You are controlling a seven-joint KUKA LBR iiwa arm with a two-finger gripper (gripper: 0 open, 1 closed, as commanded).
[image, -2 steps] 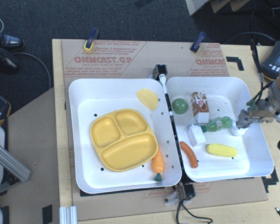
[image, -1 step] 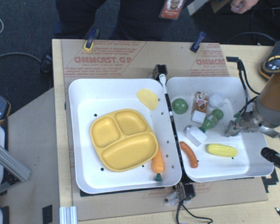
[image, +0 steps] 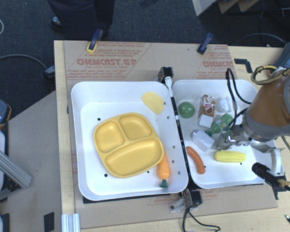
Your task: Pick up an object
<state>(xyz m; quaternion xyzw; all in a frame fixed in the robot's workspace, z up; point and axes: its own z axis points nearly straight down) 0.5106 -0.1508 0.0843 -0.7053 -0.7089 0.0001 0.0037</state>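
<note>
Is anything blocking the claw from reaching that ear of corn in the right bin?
Nothing visible does. The claw hangs low in the right bin, and the corn lies just beside it on bare bin floor. The hot dog and the clear packet lie off to the side.

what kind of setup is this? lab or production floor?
Likely a robotics lab test bench. Two shallow white bins are clamped to a cardboard-covered bench, stocked with toy food like a plastic corn cob and a yellow divided plate. Loose cables lie on a dark carpet floor.
</note>
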